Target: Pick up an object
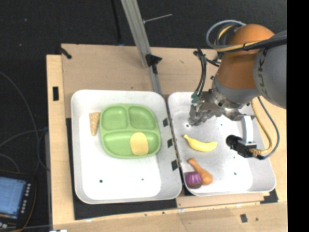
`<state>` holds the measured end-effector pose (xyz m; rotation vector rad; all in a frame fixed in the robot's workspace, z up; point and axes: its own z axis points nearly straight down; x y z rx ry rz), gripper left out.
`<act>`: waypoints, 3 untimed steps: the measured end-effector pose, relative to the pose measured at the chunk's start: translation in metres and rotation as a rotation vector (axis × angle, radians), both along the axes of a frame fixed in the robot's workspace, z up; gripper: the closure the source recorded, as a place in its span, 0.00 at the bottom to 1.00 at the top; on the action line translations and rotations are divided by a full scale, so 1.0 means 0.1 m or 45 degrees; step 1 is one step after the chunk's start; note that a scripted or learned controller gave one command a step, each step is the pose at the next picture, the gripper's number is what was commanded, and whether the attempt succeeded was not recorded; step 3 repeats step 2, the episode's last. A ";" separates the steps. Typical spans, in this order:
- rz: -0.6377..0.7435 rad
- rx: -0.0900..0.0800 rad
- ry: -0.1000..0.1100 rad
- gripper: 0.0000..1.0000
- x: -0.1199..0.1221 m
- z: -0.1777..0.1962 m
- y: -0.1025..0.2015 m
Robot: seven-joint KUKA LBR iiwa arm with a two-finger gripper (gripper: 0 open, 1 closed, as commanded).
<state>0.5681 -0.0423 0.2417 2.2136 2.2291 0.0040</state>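
Holding banana, purple-orange toy: right bin; green plate: left bin.

Bench with two white bins

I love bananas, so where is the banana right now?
The banana lies in the right bin, near its middle, just below the gripper and above the purple and orange toy.

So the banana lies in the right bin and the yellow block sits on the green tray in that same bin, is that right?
Not quite: the camera view shows the yellow block on the green tray in the left bin. The banana does lie in the right bin.
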 end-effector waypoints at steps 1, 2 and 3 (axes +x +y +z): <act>0.000 0.000 0.002 1.00 -0.12 -0.09 0.51; 0.003 0.001 0.001 1.00 -0.29 0.04 1.06; 0.003 0.001 0.001 1.00 -0.29 0.04 1.06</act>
